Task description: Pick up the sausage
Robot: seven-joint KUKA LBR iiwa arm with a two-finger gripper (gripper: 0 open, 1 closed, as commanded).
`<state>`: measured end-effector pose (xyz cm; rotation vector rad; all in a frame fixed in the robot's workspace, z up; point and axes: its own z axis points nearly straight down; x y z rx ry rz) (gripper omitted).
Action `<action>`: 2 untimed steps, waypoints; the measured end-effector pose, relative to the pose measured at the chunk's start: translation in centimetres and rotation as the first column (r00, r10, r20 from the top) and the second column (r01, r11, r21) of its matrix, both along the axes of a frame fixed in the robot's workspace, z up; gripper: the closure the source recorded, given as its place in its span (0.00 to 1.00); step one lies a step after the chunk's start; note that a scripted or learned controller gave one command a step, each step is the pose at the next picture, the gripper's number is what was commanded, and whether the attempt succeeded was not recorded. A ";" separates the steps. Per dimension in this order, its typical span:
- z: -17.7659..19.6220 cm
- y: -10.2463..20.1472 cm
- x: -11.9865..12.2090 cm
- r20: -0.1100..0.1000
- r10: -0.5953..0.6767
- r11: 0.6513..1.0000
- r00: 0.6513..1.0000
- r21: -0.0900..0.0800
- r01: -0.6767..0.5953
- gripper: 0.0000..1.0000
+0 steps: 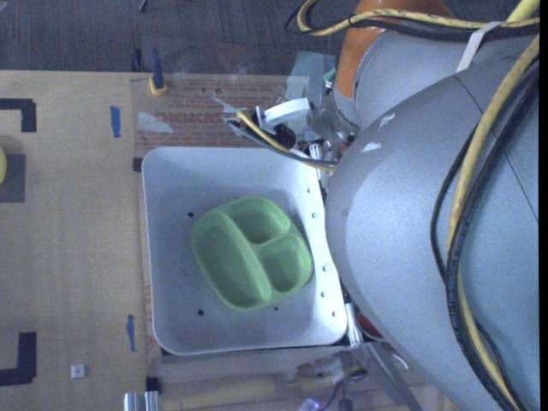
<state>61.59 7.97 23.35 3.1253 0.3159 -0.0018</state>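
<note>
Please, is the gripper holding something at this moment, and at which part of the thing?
It cannot be told. The grey arm covers the right side of the view. The white bin holds a green divided plate.

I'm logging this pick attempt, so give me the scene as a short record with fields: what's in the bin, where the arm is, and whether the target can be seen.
bin: shallow white bin on the wooden bench
contents: green divided plate with three compartments, lying near the bin's middle
plate load: nothing visible in its compartments
arm: large grey arm with an orange band, covering the view's right side and overlapping the bin's right rim
sausage: cannot be located
tool state: cannot tell
</note>
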 end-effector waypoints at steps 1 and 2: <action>0.8 0.0 0.1 -0.002 0.000 1.000 1.000 0.000 0.000 1.00; -5.1 -2.0 -10.5 -0.008 0.018 1.000 1.000 0.002 -0.018 1.00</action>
